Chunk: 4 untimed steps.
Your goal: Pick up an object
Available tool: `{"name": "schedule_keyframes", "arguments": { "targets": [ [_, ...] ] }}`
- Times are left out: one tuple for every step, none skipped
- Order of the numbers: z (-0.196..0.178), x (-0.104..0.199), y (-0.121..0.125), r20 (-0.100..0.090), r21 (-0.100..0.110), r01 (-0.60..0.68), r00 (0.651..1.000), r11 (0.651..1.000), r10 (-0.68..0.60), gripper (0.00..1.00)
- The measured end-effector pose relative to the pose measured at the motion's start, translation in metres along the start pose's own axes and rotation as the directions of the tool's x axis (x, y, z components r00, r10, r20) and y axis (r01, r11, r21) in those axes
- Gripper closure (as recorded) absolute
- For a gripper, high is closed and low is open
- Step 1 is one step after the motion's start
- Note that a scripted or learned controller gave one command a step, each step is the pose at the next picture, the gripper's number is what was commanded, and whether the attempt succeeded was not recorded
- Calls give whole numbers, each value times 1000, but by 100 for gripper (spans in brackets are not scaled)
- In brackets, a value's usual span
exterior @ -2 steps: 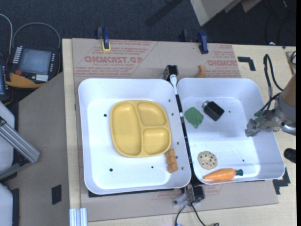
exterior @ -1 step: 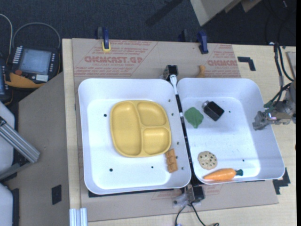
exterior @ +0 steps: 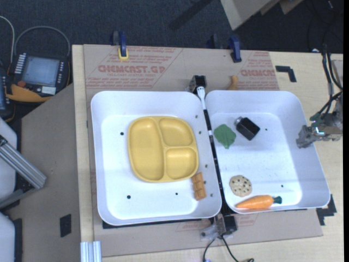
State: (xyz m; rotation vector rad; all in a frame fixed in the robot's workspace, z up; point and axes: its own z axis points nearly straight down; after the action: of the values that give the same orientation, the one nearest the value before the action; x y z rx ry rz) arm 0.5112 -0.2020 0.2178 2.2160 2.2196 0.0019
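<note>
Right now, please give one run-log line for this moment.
gripper: at right bin edge | nothing held | carrot, cookie: untouched

Robotics lab — clamped bench (exterior: 163, 64), control pendant (exterior: 38, 72).

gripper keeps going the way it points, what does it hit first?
Likely the right white bin's right wall, beside which the gripper sits, pointing left. Past that, the small black block roughly lines up. Height is unclear from above.

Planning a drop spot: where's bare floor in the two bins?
Right bin: open middle and right, between black block, green piece, and cookie and carrot in front. Left bin: crowded; yellow divided plate fills the centre, brown piece beside it; only edge strips remain.
</note>
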Motion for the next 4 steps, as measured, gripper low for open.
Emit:
{"name": "schedule_keyframes", "arguments": {
  "targets": [
    [9,51,12,-5,6,5,1000,1000,-5,100],
    [6,114,24,-5,4,6,1000,1000,-6,100],
    [-4,171,37,-4,1,6,1000,1000,-6,100],
    [-15,225,44,-4,2,5,1000,1000,-5,100]
  ]
}}
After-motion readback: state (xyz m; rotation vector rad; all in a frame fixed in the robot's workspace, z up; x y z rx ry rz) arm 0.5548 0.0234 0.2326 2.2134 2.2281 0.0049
